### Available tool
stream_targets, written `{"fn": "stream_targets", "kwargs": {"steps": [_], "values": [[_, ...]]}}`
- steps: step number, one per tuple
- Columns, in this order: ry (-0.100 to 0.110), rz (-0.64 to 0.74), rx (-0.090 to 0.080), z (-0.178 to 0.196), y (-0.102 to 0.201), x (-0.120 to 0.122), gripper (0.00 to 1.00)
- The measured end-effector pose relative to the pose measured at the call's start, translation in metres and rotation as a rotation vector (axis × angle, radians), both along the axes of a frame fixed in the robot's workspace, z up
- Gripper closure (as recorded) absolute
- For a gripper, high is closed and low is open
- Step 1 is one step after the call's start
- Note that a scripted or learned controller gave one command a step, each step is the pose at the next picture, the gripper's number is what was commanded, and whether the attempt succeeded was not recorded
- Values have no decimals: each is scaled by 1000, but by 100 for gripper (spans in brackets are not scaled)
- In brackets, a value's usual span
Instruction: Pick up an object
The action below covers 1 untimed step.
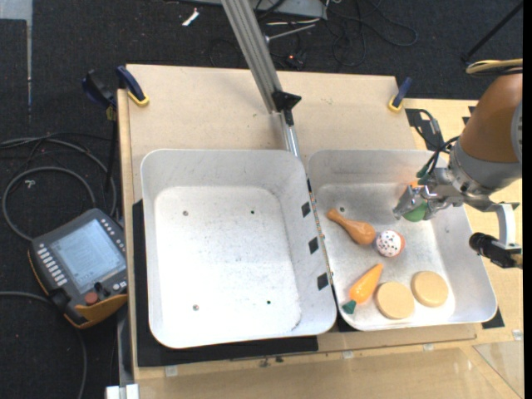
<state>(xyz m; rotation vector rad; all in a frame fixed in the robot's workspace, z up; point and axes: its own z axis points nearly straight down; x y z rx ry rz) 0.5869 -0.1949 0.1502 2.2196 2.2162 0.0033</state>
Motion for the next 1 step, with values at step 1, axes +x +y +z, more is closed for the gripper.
{"fn": "stream_targets", "kwargs": {"steps": [1], "values": [[-1, 3, 0, 43, 0, 0, 100]]}}
